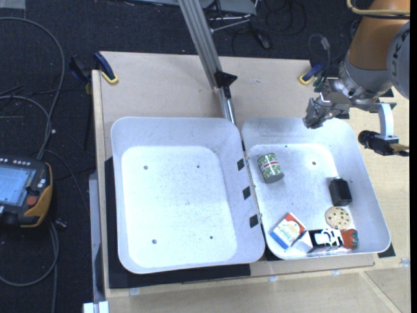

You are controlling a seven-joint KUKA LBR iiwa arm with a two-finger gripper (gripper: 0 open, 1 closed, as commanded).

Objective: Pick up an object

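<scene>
Objects for picking lie in the right bin (365,168), the one nearer the desk's right edge; the left bin (130,142) sits beside it, their rims touching along the middle.

In the camera view, a small green-labelled can (270,167) lies on its side in the right bin, toward its inner wall and well apart from everything else. A black block (340,192) rests near the bin's right wall. Just below it sits a round speckled cookie-like disc (337,216). Along the bin's near rim a cluster crowds together: a red-and-white packet (287,231), a black-and-white item (324,238) touching it, and a small red thing (350,238) at the corner.

The gripper (318,116) hangs over the far rim of the right bin, holding nothing; whether its tips are spread or closed I cannot tell.

Judging by looks, the can is the easiest target: stiff, light, isolated, though smooth and likely to roll, so a pinch across its curved sides at mid-length seems best. The black block looks rigid and flat-sided, also a fair choice. The packet appears thin and may slip, and its neighbours crowd it.
</scene>
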